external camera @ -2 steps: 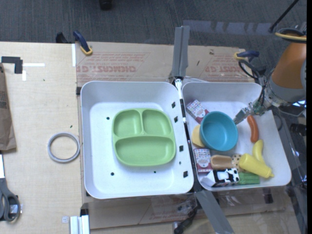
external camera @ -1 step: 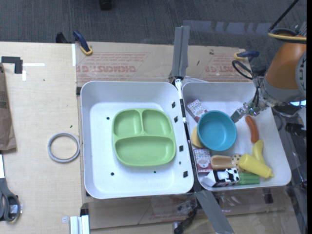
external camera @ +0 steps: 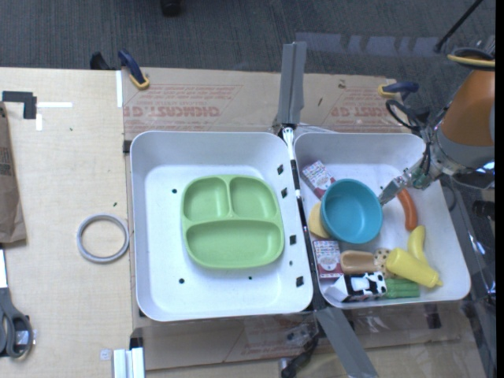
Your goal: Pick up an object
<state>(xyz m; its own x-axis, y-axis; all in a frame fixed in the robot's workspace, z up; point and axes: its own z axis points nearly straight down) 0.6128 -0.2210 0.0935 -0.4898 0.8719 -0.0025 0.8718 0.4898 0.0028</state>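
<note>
Gripper [external camera: 394,187] low over right bin [external camera: 370,144], fingers a narrow pair pointing toward eight o'clock, nothing visibly between them. Blue bowl [external camera: 351,209] just beside the tips at eight o'clock, rim nearly touching. Orange hot dog [external camera: 408,209] just beside at four o'clock, long axis roughly twelve to six. Yellow squeeze toy [external camera: 413,264] farther toward six. Green divided plate [external camera: 232,220] in left bin [external camera: 157,211], well apart at nine o'clock. Nearest likely target: bowl rim or hot dog.

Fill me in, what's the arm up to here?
The arm's gripper is down in the right bin, beside the blue bowl and the orange sausage-shaped toy, with nothing visibly held. The green divided plate sits alone in the left bin.
</note>
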